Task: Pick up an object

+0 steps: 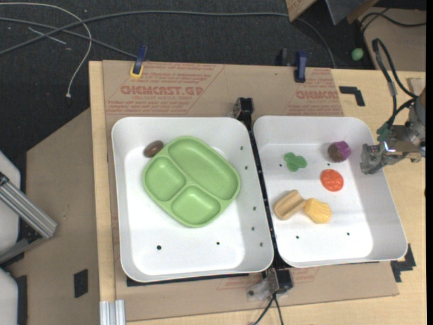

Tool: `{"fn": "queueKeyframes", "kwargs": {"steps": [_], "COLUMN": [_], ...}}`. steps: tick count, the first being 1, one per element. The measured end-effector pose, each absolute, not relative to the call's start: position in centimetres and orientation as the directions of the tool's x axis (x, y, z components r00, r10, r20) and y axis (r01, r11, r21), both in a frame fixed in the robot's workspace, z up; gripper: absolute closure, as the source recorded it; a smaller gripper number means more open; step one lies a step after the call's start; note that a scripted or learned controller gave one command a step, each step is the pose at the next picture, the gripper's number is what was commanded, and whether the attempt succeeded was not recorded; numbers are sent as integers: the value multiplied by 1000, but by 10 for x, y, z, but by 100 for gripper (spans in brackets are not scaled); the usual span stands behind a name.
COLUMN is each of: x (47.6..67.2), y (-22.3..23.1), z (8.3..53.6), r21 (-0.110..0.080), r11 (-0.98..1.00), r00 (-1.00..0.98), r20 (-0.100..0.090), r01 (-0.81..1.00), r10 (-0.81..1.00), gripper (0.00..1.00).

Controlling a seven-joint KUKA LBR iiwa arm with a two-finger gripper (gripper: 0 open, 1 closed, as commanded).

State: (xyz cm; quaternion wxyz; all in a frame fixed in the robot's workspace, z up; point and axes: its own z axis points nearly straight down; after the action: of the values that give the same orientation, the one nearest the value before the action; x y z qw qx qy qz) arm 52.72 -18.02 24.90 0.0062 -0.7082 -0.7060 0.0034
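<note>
Camera view looks down on the counter [67, 181], so going from the left: the left bin [132, 249] has a green divided plate [191, 180] sitting tilted in the middle of it, three sections showing. Just off the plate's upper left corner there's a small brown lump [154, 148], touching or almost touching the plate rim, hard to call. Two blue clamps [140, 59] pin the cardboard sheet at the far edge.

Next over, the right bin [338, 249] has the loose stuff. A little green piece [294, 161] sits toward the far left part. Below it a tan roll-looking thing [287, 204] lies right beside a yellow piece [317, 211], the two look like they touch. An orange-red round item [331, 180] is in the middle, and a purple and brown piece [339, 150] is near the far right side.

Far right, the end effector [373, 160] hangs at the right rim of that bin, close to the purple piece but apart from it. Nothing is between its fingers; whether they're spread or pinched can't be made out.
</note>
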Motion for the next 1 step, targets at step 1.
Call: {"fn": "queueKeyframes", "kwargs": {"steps": [1], "x": [530], "y": [-180], "z": [256], "r21": [-1], "r11": [0], "r00": [0], "r20": [1], "r01": [1000], "r10": [1000], "gripper": [0]}}
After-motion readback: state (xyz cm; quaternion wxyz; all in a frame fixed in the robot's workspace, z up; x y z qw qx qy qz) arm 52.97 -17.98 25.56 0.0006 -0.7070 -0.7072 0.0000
